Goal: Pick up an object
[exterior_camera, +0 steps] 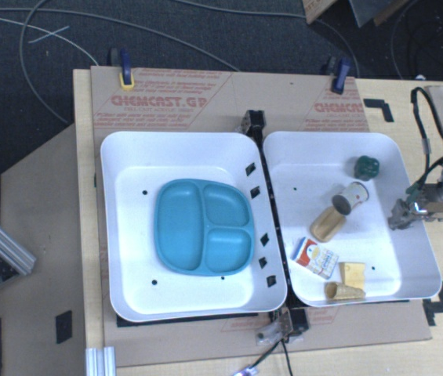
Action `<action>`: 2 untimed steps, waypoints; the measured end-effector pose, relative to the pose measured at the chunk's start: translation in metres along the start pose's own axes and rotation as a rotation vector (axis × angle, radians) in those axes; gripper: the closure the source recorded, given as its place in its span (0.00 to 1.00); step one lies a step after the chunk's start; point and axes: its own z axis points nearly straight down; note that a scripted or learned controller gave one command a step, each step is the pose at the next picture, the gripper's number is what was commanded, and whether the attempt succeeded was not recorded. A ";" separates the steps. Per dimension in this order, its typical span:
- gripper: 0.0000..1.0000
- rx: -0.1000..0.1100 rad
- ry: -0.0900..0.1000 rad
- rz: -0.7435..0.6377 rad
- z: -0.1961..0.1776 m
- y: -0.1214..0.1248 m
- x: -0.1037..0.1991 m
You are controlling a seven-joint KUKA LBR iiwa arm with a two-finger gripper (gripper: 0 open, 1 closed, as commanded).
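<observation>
camera view: two white bins side by side on the worktop (88, 233); left bin (119, 210) holds a blue divided plate (203, 227), about centred; right bin (409, 265) holds the loose items: green object (366, 166) toward its far right corner, white-and-tan cylinder (340, 210) near its middle, red-and-white card (315, 258) just nearside of the cylinder, tan block (348, 280) by its near wall; gripper (413, 210) sits at the right bin's right wall, nothing visible in it; cannot tell if fingers are apart or together
</observation>
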 end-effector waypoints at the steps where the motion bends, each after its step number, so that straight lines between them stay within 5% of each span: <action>1: 1.00 0.000 0.001 -0.001 -0.050 0.009 0.006; 2: 1.00 0.000 0.000 0.000 -0.103 0.011 0.006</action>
